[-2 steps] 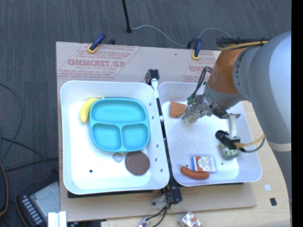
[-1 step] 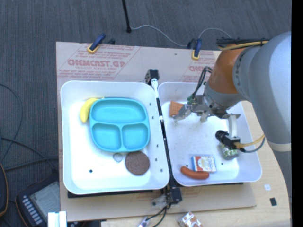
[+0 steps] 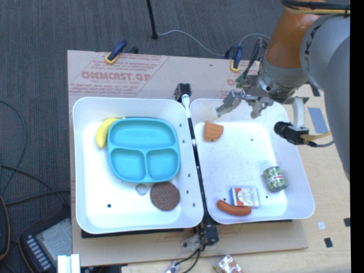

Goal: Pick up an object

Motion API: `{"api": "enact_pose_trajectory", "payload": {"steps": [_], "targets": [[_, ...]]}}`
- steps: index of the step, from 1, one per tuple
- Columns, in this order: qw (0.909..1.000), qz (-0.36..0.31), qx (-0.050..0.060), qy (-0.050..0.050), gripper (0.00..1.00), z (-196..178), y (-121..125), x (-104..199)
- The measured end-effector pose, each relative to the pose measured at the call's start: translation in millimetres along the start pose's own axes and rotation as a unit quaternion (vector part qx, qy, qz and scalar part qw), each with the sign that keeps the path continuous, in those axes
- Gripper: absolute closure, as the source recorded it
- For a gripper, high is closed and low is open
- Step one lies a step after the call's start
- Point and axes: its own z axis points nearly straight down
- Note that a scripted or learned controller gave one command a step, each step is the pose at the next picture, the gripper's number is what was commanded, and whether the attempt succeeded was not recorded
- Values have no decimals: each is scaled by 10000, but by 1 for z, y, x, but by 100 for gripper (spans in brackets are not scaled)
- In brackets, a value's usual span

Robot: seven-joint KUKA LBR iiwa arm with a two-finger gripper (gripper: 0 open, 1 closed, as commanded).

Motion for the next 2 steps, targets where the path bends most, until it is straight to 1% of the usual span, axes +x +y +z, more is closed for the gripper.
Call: {"api": "enact_pose_trajectory", "payload": {"steps": [1, 2], "targets": [[10000, -3, -20, 2, 0, 148, 11, -19], [10000, -5, -28, -11, 100, 137, 12, -19]]}}
